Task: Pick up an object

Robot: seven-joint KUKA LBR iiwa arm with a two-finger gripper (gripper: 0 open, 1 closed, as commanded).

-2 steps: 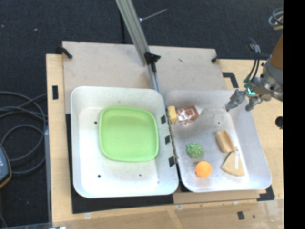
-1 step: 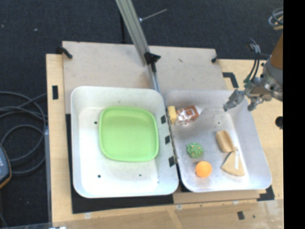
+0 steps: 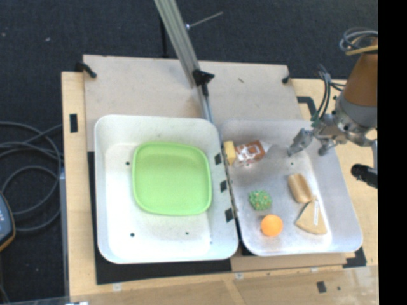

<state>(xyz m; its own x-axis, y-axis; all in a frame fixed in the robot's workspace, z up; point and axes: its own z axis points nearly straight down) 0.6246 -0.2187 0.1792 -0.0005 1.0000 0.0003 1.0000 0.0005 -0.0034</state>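
Gripper (image 3: 311,142), jaws spread and pinching nothing, over the right bin's (image 3: 340,199) upper edge; the bread roll (image 3: 299,187) lies nearest, toward 6 o'clock, long axis roughly 11-to-5.

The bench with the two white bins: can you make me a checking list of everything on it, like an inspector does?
Surface: wooden bench carrying a left bin and a right bin, side by side.
Job's things: in the right bin, an orange ball, a green broccoli-like toy, a tan bread-roll shape, a tan wedge and a small packet.
Clutter: a green square plate lies flat in the left bin.
Grippers: gripper hovers over the right bin's far edge, holding nothing.
Cables: black cables on the floor at left; wires by the arm's wrist.
Surroundings: dark carpet; a metal pole slants over the bench.
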